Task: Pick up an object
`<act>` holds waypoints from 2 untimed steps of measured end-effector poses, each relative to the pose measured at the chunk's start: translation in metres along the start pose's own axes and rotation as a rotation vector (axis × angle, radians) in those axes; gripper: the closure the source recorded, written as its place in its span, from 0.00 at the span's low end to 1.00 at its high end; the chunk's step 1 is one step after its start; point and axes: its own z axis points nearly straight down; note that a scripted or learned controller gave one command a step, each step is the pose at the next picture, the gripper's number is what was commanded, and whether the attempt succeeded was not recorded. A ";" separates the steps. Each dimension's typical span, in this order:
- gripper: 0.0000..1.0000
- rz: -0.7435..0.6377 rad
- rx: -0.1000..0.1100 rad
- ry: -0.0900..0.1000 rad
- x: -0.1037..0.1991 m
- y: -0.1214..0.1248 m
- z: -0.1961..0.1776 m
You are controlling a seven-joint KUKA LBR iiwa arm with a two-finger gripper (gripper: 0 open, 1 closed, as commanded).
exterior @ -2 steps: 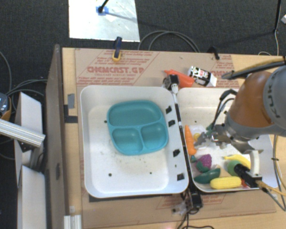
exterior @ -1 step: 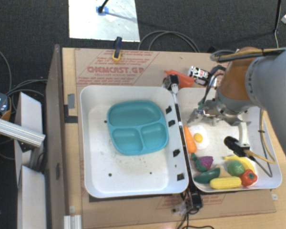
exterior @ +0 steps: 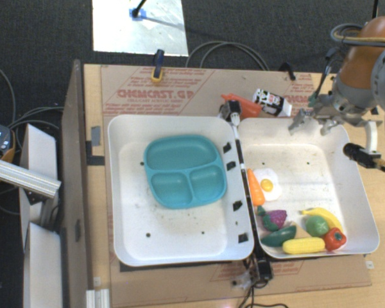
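Toy foods lie in the right bin [exterior: 308, 156], toward its near side: an orange carrot [exterior: 255, 186], a fried egg [exterior: 267, 185], a purple eggplant [exterior: 274, 218], a green cucumber [exterior: 279, 237], a yellow corn cob [exterior: 302, 245], a banana [exterior: 325, 215], a green pepper [exterior: 316, 226] and a red tomato [exterior: 334, 238]. My gripper [exterior: 310, 126] hangs over the far edge of the right bin, well away from the foods. Its two fingers are spread apart and open, with nothing between them.
The left bin [exterior: 128, 191] holds a teal divided plate [exterior: 185, 171]. Behind the bins on the cardboard lie a small black-and-white bottle [exterior: 272, 102] and an orange-handled tool [exterior: 237, 104]. Black clips [exterior: 233, 165] line the wall between the bins.
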 end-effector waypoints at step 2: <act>1.00 -0.008 0.006 0.005 0.110 -0.002 -0.045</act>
